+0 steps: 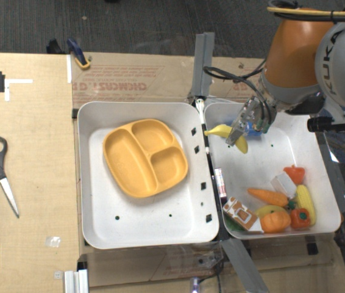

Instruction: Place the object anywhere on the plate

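The claw (244, 129) hangs over the far left part of the right bin (319, 182), pinching a yellow banana (224, 132) between its fingers. The banana is clear of the bin floor. The orange divided plate (145, 157) lies in the left bin (99, 224), nothing on it.

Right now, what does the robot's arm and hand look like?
The arm is bulky and rounded, light grey with a wide orange band above the wrist and dark lettering on its side. Black cables loop beside it. The hand is small, metallic grey, with dark parts.
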Robot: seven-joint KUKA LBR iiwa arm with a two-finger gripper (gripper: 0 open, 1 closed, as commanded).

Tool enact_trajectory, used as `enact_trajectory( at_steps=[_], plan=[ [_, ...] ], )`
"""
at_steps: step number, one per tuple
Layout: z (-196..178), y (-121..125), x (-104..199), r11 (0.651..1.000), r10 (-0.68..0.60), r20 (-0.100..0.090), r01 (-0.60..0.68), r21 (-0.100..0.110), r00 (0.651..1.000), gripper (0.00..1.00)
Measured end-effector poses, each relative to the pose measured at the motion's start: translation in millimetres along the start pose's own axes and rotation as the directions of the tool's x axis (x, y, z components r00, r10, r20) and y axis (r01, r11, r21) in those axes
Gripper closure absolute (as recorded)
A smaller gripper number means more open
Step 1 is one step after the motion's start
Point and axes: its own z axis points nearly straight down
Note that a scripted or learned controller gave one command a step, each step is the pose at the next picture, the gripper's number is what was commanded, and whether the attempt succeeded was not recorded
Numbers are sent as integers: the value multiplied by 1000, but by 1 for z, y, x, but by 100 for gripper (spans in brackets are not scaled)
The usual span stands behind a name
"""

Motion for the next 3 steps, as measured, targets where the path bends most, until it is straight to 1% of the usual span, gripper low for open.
enact_trajectory(
  at_steps=[1,2,3],
  plan=[
    [0,51,39,997,-81,-1,81,-1,997,100],
    [0,51,39,997,-81,-1,81,-1,997,0],
    [-9,51,38,997,-83,1,83,-2,997,100]
  ],
)
